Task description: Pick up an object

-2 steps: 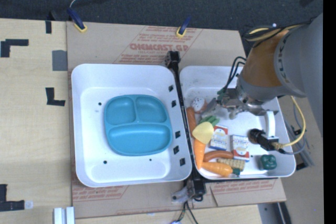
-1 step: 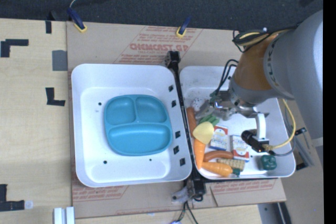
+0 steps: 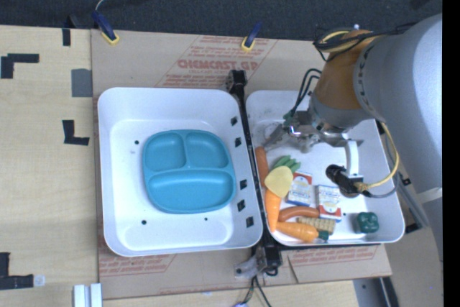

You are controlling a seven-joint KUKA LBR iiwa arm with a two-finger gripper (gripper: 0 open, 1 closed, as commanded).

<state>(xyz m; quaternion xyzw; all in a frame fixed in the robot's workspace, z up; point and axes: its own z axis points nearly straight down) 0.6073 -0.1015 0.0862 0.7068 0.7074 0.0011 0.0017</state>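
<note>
My gripper [image 3: 282,131] hangs low over the upper left part of the right bin [image 3: 388,226], its metal fingers pointing left, just above the toy pile. Below it lie a green leafy piece [image 3: 283,163], a yellow piece [image 3: 279,180], a long orange carrot [image 3: 262,165], a red sausage [image 3: 298,213], an orange piece [image 3: 296,230], two small printed cards [image 3: 300,190] and a dark green block [image 3: 366,222]. Nothing shows between the fingers. The grey arm with its orange band [image 3: 343,83] covers the bin's upper right.
The left bin [image 3: 115,118] holds a blue divided plate [image 3: 190,170]. A black divider with clips [image 3: 244,154] runs between the bins. Both bins rest on a cardboard sheet [image 3: 172,57] on the wooden bench. A black cable loop [image 3: 345,180] hangs off the wrist.
</note>
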